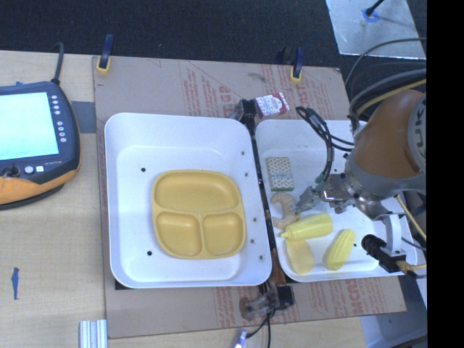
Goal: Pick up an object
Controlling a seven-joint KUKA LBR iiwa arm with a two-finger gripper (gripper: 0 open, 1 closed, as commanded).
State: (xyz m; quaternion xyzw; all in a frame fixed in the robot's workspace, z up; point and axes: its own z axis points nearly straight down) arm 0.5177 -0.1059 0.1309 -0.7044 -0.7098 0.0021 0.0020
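Observation:
The right bin (304, 133) holds several small items. A green-speckled flat block (280, 172) lies near its left wall, and a beige crumpled piece (284, 206) sits just below it. In the front half lie a yellow bottle-shaped toy (308, 228), a yellow wedge (299, 256) and a yellow corn cob (338, 249). My gripper (308, 199) reaches in from the right and hangs low over the bin's middle. It is just above the yellow bottle-shaped toy and right of the beige piece. Nothing can be seen held in it.
The left bin (127, 143) carries a yellow divided plate (198, 214). A tablet-style pendant (32, 140) lies on the bench at far left. A small red-and-white packet (270, 105) sits behind the bins. Black cables (319, 133) loop over the right bin's back.

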